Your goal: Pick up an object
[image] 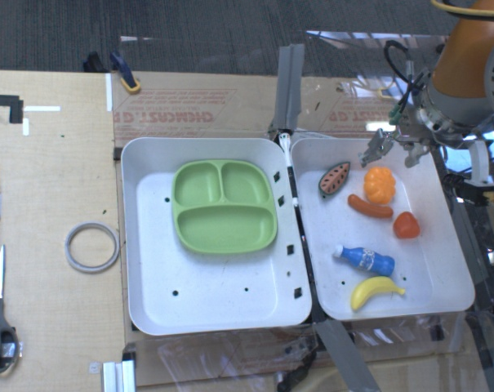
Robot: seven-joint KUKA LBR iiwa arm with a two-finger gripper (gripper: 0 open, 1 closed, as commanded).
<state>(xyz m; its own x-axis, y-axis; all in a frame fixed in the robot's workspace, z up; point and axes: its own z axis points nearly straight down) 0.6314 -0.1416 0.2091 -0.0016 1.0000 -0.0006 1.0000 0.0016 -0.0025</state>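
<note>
Closest to the camera sits a yellow banana (376, 291), curved, lying at about 6 o'clock in the right bin (451, 243). Just up from it is a small blue bottle (367, 259) with a white cap, on its side. At 3 o'clock in that bin there's a red tomato-looking thing (407, 225), and toward the middle a reddish-orange sausage (370, 207) lies flat with a bumpy orange fruit (380, 183) touching its upper edge. Over at 10 o'clock is a dark oval piece with red speckles (335, 178), tilted.

So the gripper (396, 149) hangs at 12 o'clock over the right bin, just above the orange fruit, and its fingers look spread apart with nothing between them. Arm (467, 51) comes in from the top right corner, orange band and all.

Left bin (149, 300) has a green divided plate (224, 206), three compartments, sitting in its upper half. On the table (51, 178), at 9 o'clock from the left bin, lies a grey ring (92, 246), with scissors (0, 333) at the far left edge.
</note>
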